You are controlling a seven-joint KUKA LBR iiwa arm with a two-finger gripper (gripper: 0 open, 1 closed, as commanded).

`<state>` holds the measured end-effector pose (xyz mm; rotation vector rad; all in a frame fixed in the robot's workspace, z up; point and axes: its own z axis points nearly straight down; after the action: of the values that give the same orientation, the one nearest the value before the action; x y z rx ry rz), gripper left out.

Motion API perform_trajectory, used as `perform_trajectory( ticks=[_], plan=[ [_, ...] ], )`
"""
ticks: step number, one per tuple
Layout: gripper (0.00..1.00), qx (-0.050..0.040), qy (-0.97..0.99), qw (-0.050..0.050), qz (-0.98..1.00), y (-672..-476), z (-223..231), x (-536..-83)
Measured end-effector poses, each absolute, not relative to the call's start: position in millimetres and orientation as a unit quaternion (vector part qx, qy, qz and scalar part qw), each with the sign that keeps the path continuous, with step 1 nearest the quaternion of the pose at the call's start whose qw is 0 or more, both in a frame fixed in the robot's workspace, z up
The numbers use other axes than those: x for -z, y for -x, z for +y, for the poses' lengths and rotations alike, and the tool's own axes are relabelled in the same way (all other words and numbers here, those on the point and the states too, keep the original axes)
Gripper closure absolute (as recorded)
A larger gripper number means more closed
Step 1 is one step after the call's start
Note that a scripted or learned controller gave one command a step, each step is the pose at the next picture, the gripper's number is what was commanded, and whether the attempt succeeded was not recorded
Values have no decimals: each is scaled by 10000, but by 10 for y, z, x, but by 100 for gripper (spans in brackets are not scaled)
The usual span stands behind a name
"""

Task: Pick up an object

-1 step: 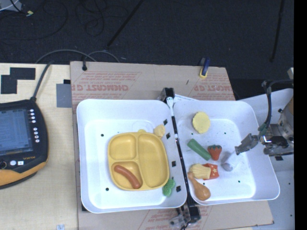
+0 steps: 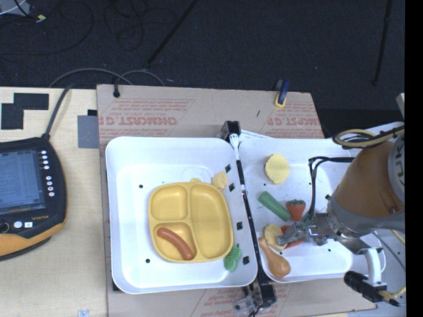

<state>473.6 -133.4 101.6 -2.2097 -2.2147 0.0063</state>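
Two white bins are seen side by side on the bench, and the action is all in the right bin. The arm, orange band showing, is reached in from three o'clock, and the hand is lowered into a cluster of toy food near the bin's six o'clock edge. Whether its fingers are apart or together cannot be told; they are lost among the pieces, and nothing is clearly seen between them.

Just at nine o'clock of the hand a pale yellow piece is found, and at seven o'clock an orange pear-shaped piece lies against the bin's lower wall. At twelve o'clock of the hand a red strawberry is seen, touching a green piece laid at a slant. Further up, at twelve o'clock in the bin, a yellow round piece sits well apart.

In the left bin a yellow divided plate is placed, with a red sausage in its lower compartment. A green piece is spotted at the plate's five o'clock corner, a small yellow piece at one o'clock.

A pendant rests on the bench at nine o'clock.
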Motion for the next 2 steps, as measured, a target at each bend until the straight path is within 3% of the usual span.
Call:
perform_trajectory(
  ticks=[1, 2],
  plan=[
    [0, 15, 7062, -28, -7080, -5233, -867, -901],
    [0, -10, 7073, 19, -7069, -4736, -823, -875]
  ],
)
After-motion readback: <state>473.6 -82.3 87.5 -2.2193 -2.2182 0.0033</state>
